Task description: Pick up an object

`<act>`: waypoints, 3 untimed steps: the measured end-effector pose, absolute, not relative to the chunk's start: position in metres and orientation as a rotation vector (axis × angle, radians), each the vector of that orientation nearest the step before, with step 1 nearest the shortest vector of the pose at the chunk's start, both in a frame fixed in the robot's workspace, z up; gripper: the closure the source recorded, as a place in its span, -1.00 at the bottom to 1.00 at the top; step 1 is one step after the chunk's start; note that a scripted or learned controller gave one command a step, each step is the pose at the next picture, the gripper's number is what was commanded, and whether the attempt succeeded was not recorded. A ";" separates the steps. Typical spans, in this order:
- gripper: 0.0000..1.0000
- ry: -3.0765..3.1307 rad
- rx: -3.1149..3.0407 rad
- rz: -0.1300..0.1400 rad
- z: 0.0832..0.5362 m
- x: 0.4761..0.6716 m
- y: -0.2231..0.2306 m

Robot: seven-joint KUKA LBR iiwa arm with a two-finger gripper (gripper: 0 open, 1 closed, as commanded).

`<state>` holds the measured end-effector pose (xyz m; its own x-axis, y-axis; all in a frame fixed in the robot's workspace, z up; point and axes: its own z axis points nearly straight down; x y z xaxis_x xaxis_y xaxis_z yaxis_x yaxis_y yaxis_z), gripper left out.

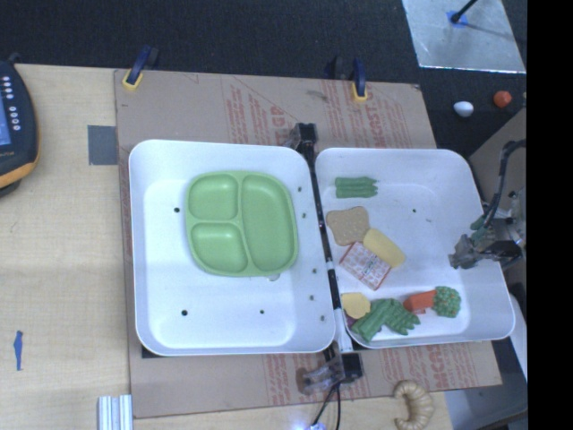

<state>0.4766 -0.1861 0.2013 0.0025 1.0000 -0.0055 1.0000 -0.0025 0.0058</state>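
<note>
Left bin (152, 240) carries a green divided plate (242, 222); right bin (448, 173) carries the toy food, clustered along its left and lower sides: bread slice (347, 225), yellow wedge (384, 247), checked card (363, 264), green beans (356, 186), pea pods (385, 318), broccoli (447, 301). Gripper (467, 251) sits low at the right bin's right rim, well apart from most pieces, broccoli nearest. A good pick likely means centring over one isolated piece before descending. Jaw spread cannot be told; nothing visibly held.
</note>
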 end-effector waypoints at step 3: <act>-1.00 2.233 2.218 -0.006 0.149 0.526 -0.108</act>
